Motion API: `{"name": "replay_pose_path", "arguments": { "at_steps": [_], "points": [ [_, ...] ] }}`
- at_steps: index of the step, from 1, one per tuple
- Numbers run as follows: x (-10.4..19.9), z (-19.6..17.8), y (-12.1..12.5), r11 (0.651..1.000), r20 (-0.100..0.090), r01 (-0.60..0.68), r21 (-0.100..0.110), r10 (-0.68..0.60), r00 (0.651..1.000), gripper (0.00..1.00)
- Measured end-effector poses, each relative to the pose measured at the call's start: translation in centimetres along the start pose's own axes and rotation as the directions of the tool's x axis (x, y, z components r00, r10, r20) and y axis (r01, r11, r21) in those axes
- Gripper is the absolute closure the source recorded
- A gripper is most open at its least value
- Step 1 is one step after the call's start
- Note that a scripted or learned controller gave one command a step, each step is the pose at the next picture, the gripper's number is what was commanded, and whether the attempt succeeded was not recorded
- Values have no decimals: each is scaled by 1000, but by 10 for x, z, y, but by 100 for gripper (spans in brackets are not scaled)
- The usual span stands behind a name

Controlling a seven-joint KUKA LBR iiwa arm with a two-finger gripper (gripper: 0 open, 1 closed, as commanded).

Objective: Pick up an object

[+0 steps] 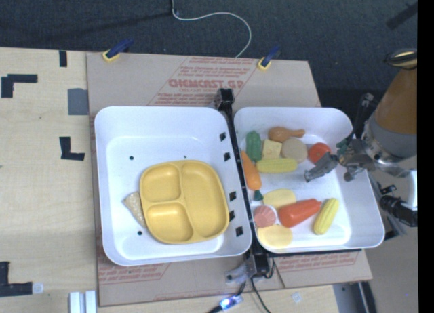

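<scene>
The right bin point(363, 227) holds several toy foods: a green vegetable point(253, 145), an orange drumstick point(285, 133), a red tomato point(319, 150), a yellow banana-like piece point(277, 165), a carrot point(251, 175), a red pepper point(298, 211) and a corn cob point(326, 215). My gripper point(332, 169) hangs over that bin's right side, just below and right of the tomato. It looks open, with bare white bin floor between its fingers. It holds nothing.
The left bin point(115, 135) carries a yellow divided plate point(183, 201) with a beige piece point(133, 204) tucked under its left edge. A black divider point(235, 162) separates the bins. A white cable point(217, 17) lies behind them.
</scene>
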State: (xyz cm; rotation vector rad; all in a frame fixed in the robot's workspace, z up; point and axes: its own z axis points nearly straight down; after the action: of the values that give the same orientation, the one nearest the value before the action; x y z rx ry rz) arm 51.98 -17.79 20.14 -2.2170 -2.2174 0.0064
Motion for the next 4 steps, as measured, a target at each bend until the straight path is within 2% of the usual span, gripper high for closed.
{"name": "replay_pose_path", "arguments": {
  "at_steps": [2, 3, 4],
  "points": [
    [11, 115, 2, 1000, 0, 1, 0, -1, 1000, 0],
    [11, 102, 3, 1000, 0, 1, -3, -1, 1000, 100],
    [22, 48, 4, 1000, 2, 2, -10, -2, 1000, 100]
  ]
}}
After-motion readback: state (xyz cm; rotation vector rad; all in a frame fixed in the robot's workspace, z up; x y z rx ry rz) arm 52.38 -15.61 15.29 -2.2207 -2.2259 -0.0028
